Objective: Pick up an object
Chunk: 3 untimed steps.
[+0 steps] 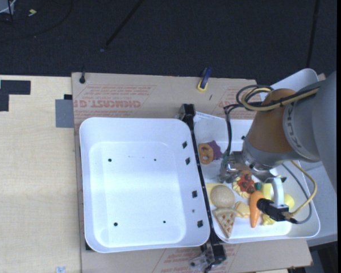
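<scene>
The right bin (312, 223) holds a pile of toy food. A pretzel-like brown ring (205, 151) lies beside a purple piece (216, 149) at the bin's left wall. Nearer the front lie a round tan bun (221, 196), a tan wedge with red dots (225, 221), an orange carrot (254, 209), a red piece (246, 182) and yellow pieces (287, 201). My gripper (231, 167) hangs low inside this bin, just right of the purple piece and above the bun. The wrist covers what lies directly beneath it.
The left bin (91, 152) sits alongside, parted from the right one by a black clamp rail (196, 169). The arm's grey body and orange band (270, 127) cover the right bin's far right part. A cable (307, 201) loops over the bin's right side.
</scene>
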Available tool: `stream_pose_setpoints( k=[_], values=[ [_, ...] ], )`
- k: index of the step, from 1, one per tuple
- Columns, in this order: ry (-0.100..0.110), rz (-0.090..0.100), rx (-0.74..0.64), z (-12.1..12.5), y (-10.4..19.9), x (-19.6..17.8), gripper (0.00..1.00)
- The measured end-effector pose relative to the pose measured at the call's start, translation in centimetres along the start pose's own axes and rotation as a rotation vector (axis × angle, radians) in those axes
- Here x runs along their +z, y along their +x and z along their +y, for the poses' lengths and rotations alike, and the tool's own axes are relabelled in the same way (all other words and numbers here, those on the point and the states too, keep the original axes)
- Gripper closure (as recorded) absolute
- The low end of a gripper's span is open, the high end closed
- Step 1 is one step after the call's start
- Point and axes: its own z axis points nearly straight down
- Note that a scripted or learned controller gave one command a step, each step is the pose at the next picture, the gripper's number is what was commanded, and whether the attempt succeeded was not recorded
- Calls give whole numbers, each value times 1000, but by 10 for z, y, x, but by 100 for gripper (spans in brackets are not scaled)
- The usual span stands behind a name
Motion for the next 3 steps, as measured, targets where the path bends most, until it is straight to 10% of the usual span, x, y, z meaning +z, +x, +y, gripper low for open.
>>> stream_pose_setpoints(
  k=[1,3],
  values=[
    [-4,-1,-1,10,-5,-27,100],
    [-5,0,2,-89,-61,-1,100]
  ],
)
